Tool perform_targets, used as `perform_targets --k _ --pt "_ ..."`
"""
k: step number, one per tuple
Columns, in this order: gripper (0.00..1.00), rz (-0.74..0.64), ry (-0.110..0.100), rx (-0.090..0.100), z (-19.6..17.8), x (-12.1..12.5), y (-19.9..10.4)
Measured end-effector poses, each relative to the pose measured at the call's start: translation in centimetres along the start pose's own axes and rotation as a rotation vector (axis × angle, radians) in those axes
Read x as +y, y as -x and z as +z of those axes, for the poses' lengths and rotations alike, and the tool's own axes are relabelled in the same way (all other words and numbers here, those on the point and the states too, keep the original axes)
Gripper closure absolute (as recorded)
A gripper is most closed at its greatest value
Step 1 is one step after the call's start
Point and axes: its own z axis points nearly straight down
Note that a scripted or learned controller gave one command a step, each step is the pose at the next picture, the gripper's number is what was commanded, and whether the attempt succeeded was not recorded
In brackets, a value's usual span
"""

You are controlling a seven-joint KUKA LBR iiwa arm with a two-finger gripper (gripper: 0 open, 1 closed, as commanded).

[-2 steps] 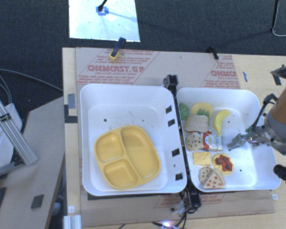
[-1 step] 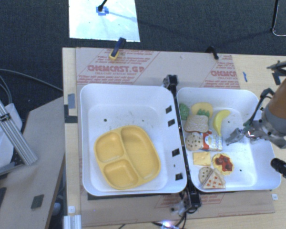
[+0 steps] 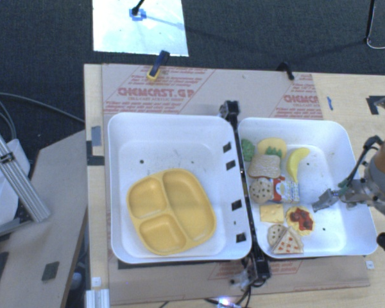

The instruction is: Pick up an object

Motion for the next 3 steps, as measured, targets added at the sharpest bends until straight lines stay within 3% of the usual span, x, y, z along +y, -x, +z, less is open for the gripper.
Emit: perform_targets --k 1,2,3 --pt "0.0 -0.004 0.002 -0.001 2.5 0.2 -1.3" --pt "0.0 -0.006 0.005 -0.002 -0.4 2.2 -1.9" --pt "0.0 -0.003 0.004 -0.002 4.6 4.3 0.0"
